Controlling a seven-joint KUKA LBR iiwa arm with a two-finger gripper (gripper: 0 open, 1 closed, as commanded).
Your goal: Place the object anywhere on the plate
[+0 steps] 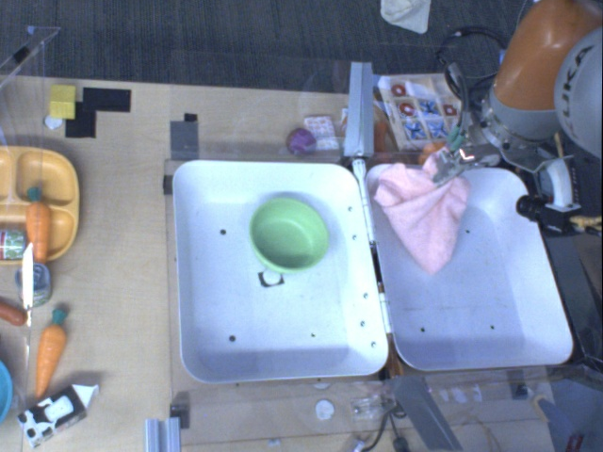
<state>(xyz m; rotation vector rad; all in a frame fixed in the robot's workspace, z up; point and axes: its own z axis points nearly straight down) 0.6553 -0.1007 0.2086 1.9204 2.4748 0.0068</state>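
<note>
A pink cloth (426, 217) hangs bunched from the gripper (450, 164), its top corner pinched between the fingers, over the far end of the right bin (490, 328). Just left of that bin, the left bin (217, 328) carries a green plate (289, 233). Beyond the right bin's far edge lie printed cards (419, 109) and a purple ball (301, 140).

I'm making out part of the maker's lettering, "UK", on my grey arm (577, 59) at the right. The printed booklet (419, 109) behind the bins is carrying red and blue pictures, its words too small to read.
</note>
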